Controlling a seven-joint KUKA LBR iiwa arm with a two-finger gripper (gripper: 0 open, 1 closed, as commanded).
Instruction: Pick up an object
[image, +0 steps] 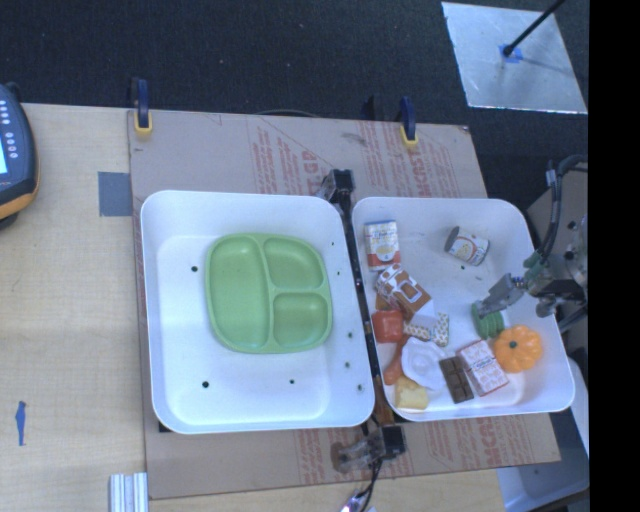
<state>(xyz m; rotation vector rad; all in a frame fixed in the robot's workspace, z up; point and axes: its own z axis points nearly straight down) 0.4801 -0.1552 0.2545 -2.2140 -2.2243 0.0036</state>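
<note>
I see the tabletop (70, 330) first, pale wood-grain with a brown cardboard sheet (260, 150) laid over it and held by two blue-and-yellow clamps at its far edge. On the cardboard sit two shallow white bins, side by side and touching along a dark seam. The left bin (170, 390) is smooth glossy plastic with rounded corners, and it carries a light green divided tray (268, 292), a rounded square with three compartments, lying flat near the middle.

The right bin (430, 215) holds the small clutter. Near its right edge rests an orange toy pumpkin (518, 348), round and ribbed, with a green piece just beside it on the left. A brown-and-white packet (475, 371) lies flat next to the pumpkin, its long axis slanted from lower left to upper right. A red-and-white carton (381, 244) lies flat near the bin's left wall, long axis running toward the far edge. A small can (467, 246) lies on its side, well apart from the rest.

The gripper (503, 295) reaches in from the right, low over the bin above the green piece; I cannot tell how the jaws stand
</note>
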